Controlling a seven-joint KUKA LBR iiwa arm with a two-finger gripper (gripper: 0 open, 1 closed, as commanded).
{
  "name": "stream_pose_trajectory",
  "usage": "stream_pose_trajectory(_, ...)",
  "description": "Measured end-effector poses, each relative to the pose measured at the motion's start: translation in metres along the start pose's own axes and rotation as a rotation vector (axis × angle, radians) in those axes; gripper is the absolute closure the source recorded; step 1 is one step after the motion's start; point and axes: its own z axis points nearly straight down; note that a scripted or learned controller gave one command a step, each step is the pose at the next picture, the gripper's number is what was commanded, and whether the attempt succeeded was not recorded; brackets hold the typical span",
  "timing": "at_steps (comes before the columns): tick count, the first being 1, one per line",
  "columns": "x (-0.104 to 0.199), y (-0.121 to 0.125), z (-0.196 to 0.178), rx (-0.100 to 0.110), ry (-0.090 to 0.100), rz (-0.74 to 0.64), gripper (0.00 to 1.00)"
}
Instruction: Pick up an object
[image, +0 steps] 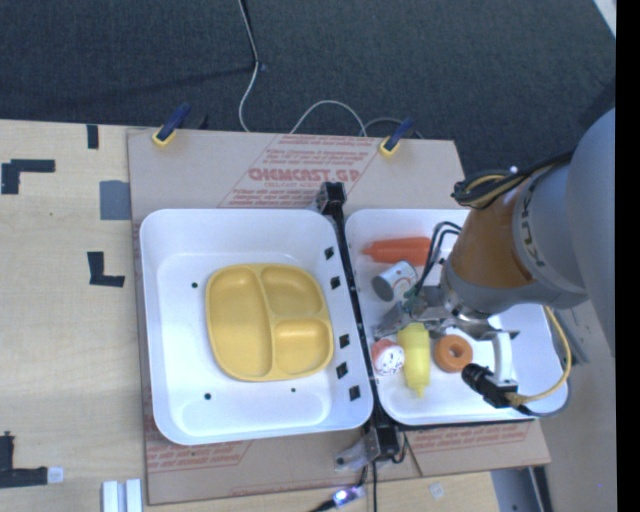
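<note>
I'm hovering my claw (418, 318) low over the yellow toy (416, 358) — can't tell its state — so I'm wanting it centred, clear of the orange ring (455, 353)

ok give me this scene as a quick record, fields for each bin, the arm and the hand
left bin: yellow divided tray
right bin: orange carrot, grey cup, yellow banana, orange ring, small white and red item
arm: reaches in from the right, over the right bin
hand: low among the objects, grasp cannot be told
</note>
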Motion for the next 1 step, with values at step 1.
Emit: stream_pose_trajectory(1, -0.0001, 0.0005, -0.0128, -0.001, 0.0, 0.0, 1.0)
